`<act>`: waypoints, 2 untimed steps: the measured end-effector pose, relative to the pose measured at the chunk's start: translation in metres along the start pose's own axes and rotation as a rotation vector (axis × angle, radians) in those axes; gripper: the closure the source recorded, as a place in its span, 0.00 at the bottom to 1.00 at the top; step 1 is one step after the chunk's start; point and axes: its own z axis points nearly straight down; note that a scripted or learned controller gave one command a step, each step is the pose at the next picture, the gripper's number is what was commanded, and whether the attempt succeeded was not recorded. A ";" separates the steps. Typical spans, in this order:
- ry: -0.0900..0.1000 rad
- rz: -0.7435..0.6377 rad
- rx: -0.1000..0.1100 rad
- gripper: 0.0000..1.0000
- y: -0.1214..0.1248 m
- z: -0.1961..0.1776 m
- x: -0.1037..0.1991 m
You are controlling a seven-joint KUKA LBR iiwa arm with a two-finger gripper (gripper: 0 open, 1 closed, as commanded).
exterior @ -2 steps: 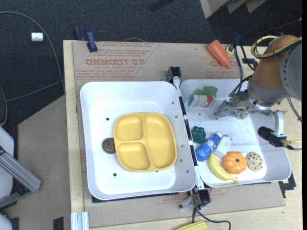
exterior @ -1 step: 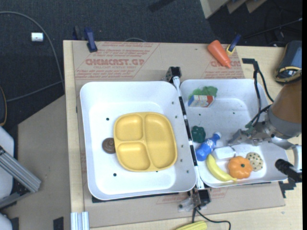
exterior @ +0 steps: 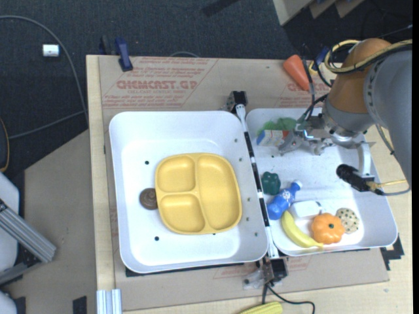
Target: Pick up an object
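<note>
Crowding the right bin's (exterior: 386,214) near corner: curved yellow banana (exterior: 296,231), ribbed orange pumpkin (exterior: 327,227), speckled cookie (exterior: 347,219), blue bottle (exterior: 281,201), dark green pepper (exterior: 270,182). Open floor lies mid-bin. Claw (exterior: 302,140) hangs at the far end beside a green leafy item (exterior: 278,125); whether it is parted or closed, cannot tell. Left bin (exterior: 124,175) carries a yellow sectioned plate (exterior: 196,193), a brown disc (exterior: 148,198) touching its left rim.

Grey rounded arm (exterior: 393,84) with an orange band (exterior: 353,77), yellow and black cables, and a metallic tool (exterior: 308,138).
</note>
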 end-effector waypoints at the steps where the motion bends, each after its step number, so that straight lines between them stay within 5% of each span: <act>1: -0.002 0.003 0.002 0.00 -0.090 0.001 -0.035; 2: -0.001 0.001 0.000 0.00 0.007 0.000 -0.005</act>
